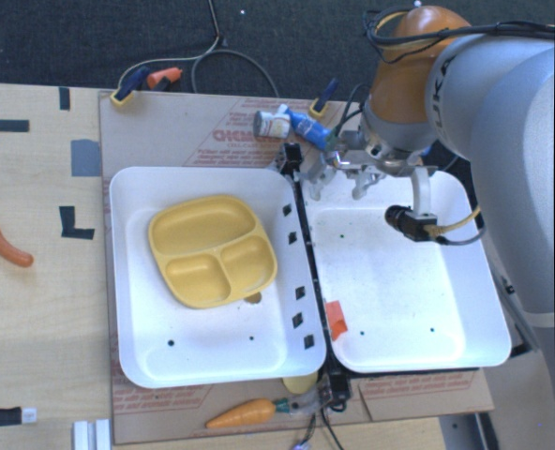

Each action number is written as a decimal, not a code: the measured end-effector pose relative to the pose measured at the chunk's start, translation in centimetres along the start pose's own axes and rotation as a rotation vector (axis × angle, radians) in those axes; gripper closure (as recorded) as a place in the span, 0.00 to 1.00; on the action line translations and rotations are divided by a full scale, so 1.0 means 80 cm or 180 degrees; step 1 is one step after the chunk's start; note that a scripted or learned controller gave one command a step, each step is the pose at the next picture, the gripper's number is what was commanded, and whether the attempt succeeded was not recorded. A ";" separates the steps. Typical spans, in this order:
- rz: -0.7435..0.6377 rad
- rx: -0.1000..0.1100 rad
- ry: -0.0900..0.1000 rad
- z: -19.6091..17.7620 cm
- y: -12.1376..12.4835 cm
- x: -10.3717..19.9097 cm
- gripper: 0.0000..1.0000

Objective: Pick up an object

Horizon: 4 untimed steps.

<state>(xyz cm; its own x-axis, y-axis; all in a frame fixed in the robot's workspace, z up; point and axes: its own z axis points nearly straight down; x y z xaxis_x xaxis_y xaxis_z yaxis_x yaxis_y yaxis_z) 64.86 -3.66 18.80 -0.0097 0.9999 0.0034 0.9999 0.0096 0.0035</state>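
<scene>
Two shallow white bins sit side by side on a bench. A yellow divided plate (212,249) lies in the left bin (132,345), toward its far edge, with something small and brown tucked at its near rim. The gripper (338,184) hangs over the right bin's (465,345) far left corner, fingers spread and holding nothing. To pick well, the arm should cross the divider and close on the plate's raised rim, not its flat centre.

A small brown thing (252,297) peeks out from under the yellow plate (212,249), mostly hidden, can't tell what it is.
</scene>
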 end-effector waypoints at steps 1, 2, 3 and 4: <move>0.0009 0.0039 0.0000 0.005 -0.135 0.089 0.00; 0.0046 0.0029 -0.0016 0.005 -0.188 0.029 0.00; 0.0029 -0.0020 -0.0022 -0.064 -0.081 -0.012 0.00; 0.0045 0.0025 -0.0022 0.039 -0.039 -0.108 0.00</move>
<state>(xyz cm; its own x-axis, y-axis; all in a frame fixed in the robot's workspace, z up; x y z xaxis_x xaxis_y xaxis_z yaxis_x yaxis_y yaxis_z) 61.80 -12.31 15.64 0.0046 1.0000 -0.0034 1.0000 -0.0046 -0.0043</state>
